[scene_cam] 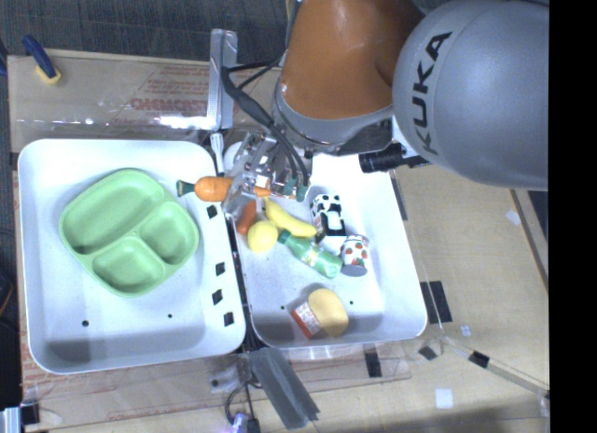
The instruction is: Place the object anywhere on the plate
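Above the seam between the two bins, the tool (244, 182) hangs under the grey arm (466, 86), and a carrot (211, 188) sits between its fingers, pinched there with its green tip pointing left. Left of it, the green plate (129, 230) lies in the left bin (56, 328). Below the tool, the right bin (396, 300) holds a banana (290, 220), a lemon (262, 236), a green bottle (313, 256) and other small things.

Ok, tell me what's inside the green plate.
The green plate in the left bin shows three bare compartments with nothing in them. The carrot sits by the tool, over the divide between the bins, not on the plate.
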Action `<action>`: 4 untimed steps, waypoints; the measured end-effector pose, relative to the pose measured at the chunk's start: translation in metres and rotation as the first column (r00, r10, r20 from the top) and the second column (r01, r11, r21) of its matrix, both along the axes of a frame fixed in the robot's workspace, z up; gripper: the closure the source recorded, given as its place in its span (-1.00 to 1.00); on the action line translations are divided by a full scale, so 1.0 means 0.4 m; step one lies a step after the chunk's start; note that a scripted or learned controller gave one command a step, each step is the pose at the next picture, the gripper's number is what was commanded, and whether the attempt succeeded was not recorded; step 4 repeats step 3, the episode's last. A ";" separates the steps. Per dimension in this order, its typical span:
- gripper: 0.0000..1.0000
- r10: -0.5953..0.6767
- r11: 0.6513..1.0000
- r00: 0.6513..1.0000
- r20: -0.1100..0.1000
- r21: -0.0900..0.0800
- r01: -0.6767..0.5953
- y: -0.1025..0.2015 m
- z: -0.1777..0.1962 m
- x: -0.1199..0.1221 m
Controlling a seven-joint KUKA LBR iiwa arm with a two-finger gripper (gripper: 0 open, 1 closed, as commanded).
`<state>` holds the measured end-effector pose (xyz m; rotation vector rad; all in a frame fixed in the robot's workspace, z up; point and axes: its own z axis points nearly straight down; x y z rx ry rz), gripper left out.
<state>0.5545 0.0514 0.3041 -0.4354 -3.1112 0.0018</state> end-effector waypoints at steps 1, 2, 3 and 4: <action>1.00 -0.052 0.999 0.999 0.001 0.000 0.052 0.039 0.251 0.096; 1.00 -0.066 0.998 0.998 -0.005 -0.002 0.066 0.155 -0.060 -0.014; -1.00 -0.067 0.998 0.998 -0.004 -0.001 0.067 0.155 -0.059 -0.013; -1.00 -0.067 0.998 0.998 -0.004 -0.001 0.067 0.155 -0.059 -0.013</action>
